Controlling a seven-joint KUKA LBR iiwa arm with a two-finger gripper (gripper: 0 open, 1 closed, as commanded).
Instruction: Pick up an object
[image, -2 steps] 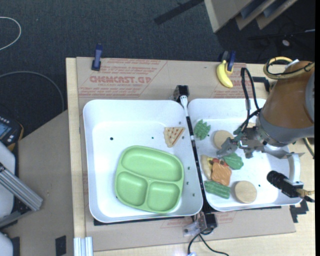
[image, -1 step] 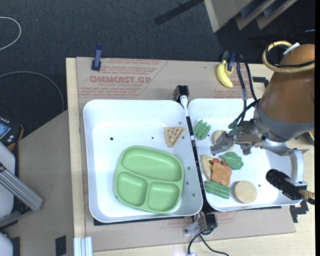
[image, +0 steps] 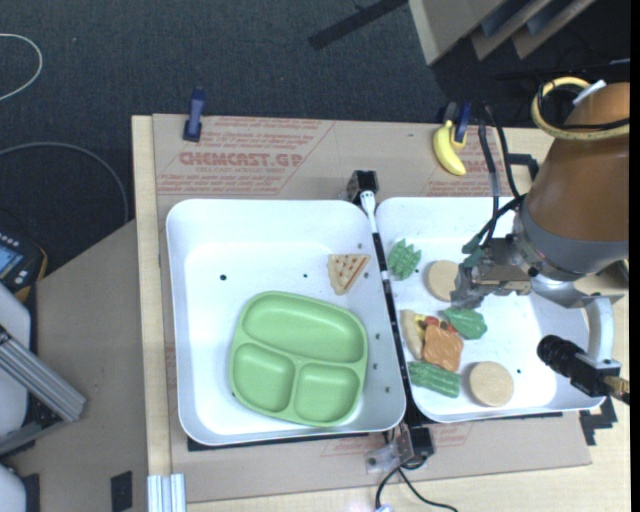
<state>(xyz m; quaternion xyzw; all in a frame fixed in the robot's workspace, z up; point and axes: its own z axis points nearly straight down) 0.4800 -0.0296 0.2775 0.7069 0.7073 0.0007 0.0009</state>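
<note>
the jaws hang low over the right bin — just above a green toy, beside a tan disc; their spread, i cannot tell.

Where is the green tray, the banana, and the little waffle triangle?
green tray (image: 298, 356): camera view, left bin, point on the ridge where its three compartments meet.
banana (image: 449, 150): camera view, on the bench above the right bin, point on its middle.
waffle triangle (image: 346, 270): camera view, left bin's upper right, point on its centre.
</note>
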